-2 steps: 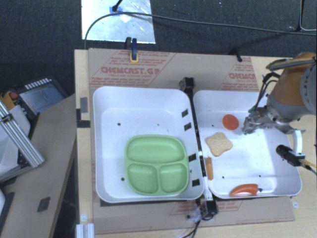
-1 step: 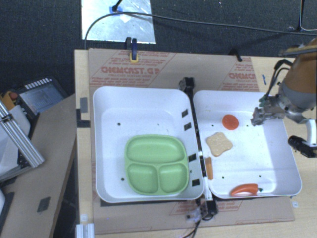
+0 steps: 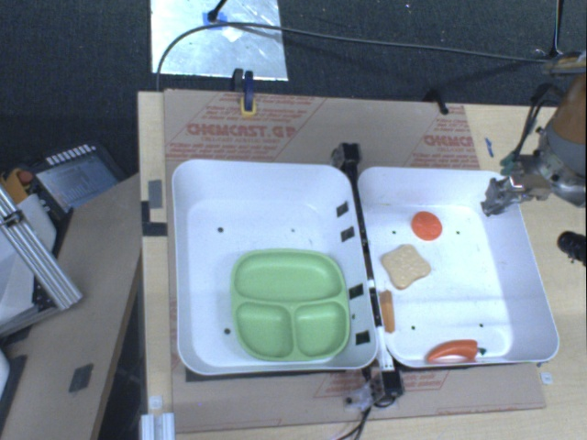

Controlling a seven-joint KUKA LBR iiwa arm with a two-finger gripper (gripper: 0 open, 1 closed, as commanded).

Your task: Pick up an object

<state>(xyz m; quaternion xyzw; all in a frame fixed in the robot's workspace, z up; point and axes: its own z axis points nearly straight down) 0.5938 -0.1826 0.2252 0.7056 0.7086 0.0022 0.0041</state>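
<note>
Two bins [image 3: 275, 177] on surface [image 3: 303, 117]. Right bin: orange disc [image 3: 426, 225], tan biscuit [image 3: 405, 266], carrot [image 3: 453, 349], sausage [image 3: 387, 311]. Left bin: green tray [image 3: 289, 302]. Claw [image 3: 496, 197] at right bin's upper right edge; state indeterminate.

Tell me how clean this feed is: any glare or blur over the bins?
Camera view: even light, soft shadows; glare on the metal sheet behind the bench; both bins sharp, orange disc crisp; the gripper at the right bin's far corner looks slightly soft.
</note>
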